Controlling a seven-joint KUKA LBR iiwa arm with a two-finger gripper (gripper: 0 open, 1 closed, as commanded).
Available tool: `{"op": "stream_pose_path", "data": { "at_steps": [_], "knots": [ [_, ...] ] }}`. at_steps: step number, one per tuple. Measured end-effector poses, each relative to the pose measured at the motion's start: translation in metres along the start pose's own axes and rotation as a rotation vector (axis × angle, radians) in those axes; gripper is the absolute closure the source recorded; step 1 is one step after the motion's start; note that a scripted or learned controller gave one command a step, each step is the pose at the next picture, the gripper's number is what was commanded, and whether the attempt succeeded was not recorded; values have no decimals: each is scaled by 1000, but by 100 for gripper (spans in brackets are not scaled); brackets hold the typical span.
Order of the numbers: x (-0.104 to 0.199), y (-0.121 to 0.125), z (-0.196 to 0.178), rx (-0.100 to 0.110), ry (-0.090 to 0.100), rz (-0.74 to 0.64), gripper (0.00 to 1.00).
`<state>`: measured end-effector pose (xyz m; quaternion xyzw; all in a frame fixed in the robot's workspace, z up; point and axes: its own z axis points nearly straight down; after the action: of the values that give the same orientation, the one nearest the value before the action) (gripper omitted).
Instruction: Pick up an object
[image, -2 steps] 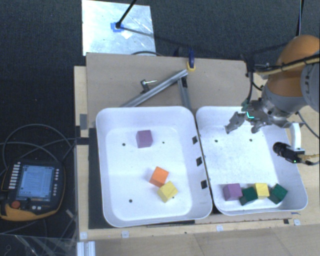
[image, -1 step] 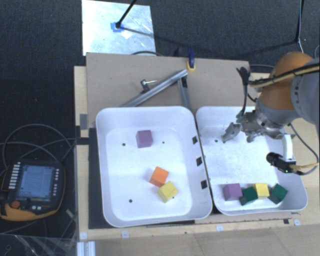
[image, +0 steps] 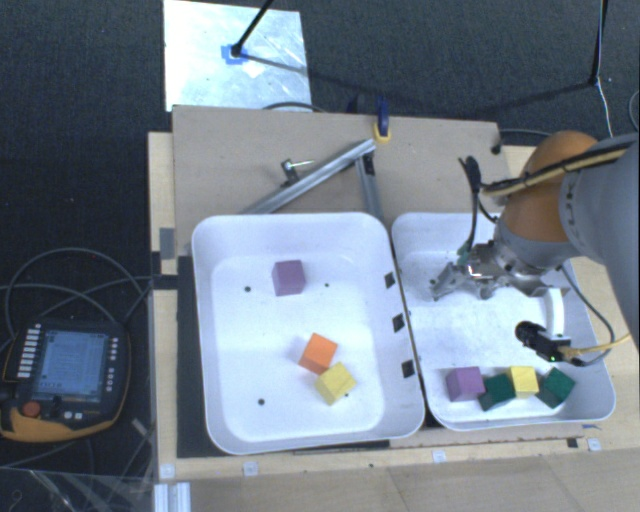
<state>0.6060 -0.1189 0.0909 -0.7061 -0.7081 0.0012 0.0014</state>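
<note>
The left bin holds a purple cube near its back, and an orange cube touching a yellow cube towards the front. Along the front wall of the right bin lie a purple cube, a dark green block, a yellow cube and another green block. My gripper hangs over the bare middle of the right bin, behind that row and apart from it. Its fingers are spread open with nothing between them.
A metal bar lies slantwise on the brown board behind the bins. A black cable and connector hang from the wrist above the right bin's front right. A teach pendant lies on the floor to the left.
</note>
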Motion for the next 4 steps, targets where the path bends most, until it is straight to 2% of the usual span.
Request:
{"op": "stream_pose_path", "data": {
  "at_steps": [1, 3, 4],
  "knots": [
    [0, 2, -14, -8, -1, -2, 100],
    [9, 1, -111, -10, -1, -2, 100],
    [10, 5, -176, -13, -2, -3, 100]
  ]
}}
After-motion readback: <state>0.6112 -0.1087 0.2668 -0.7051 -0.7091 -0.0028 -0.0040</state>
